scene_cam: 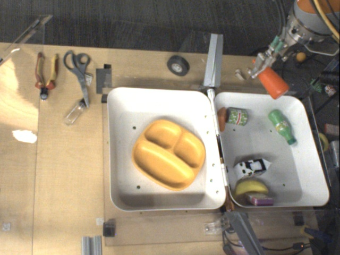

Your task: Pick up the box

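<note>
Up at the far right corner, the hand (264,68) hangs over the right bin's (313,158) rim, an orange cup (273,83) seemingly pinched between its fingers. Nearest it lie a green bottle (281,125) and a can (237,116). The box (260,200), small and purple, sits by the near wall beside a banana (251,186). Judging by this, the pick hasn't started: the hand must shed the cup, then descend over the box.

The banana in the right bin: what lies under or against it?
A small purple box lies against the banana at the right bin's near wall. What lies beneath the banana is covered.
</note>
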Tool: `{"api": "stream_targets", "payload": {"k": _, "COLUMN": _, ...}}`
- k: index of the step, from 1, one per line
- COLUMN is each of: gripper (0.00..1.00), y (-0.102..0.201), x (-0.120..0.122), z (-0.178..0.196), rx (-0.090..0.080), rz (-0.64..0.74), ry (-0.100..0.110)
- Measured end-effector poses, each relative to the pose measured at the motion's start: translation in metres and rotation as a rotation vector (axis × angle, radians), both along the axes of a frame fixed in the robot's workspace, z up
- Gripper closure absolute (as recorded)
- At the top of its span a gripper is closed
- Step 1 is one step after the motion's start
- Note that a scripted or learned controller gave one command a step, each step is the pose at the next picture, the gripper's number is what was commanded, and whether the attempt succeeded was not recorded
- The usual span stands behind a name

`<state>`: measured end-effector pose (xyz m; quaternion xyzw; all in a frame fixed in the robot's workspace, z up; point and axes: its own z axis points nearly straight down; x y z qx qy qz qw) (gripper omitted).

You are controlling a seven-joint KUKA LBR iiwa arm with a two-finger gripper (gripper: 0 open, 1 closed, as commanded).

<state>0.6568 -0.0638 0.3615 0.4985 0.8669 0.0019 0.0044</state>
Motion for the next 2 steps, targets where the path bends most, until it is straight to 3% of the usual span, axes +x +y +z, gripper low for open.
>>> {"api": "stream_targets", "payload": {"k": 1, "gripper": 1.0, "y": 0.04, "x": -0.028, "z": -0.105, "rx": 0.002, "rz": -0.115, "ry": 0.005}}
{"api": "stream_targets", "payload": {"k": 2, "gripper": 1.0, "y": -0.003, "x": -0.075, "z": -0.153, "rx": 0.0, "rz": 0.143, "ry": 0.003}}
